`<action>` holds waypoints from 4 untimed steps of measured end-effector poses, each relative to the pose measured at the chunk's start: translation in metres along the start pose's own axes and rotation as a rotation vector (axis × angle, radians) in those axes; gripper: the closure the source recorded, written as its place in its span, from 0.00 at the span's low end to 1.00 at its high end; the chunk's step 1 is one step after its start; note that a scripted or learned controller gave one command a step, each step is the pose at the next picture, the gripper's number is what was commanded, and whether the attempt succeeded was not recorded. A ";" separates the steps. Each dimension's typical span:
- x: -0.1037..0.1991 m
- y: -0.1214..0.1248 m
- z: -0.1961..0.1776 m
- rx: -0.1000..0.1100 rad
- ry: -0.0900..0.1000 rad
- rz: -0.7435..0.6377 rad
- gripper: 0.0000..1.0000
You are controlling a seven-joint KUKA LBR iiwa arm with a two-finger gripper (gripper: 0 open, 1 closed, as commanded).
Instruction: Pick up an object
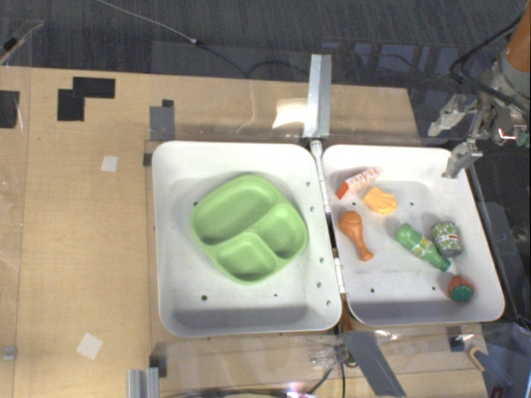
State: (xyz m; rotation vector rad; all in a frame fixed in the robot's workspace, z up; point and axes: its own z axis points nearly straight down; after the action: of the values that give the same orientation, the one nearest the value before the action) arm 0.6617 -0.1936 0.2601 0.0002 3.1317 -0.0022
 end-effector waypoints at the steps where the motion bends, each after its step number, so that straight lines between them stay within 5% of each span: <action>1: 0.016 0.043 0.113 -0.003 0.009 0.165 0.00; 2: 0.026 0.090 0.169 0.002 -0.004 0.456 0.00; 3: 0.022 0.091 0.155 0.000 -0.014 0.449 1.00; 4: 0.016 0.165 0.069 -0.005 -0.005 0.642 1.00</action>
State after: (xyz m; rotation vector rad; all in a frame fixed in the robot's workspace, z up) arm 0.6462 -0.0291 0.1908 0.9869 2.9673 0.0104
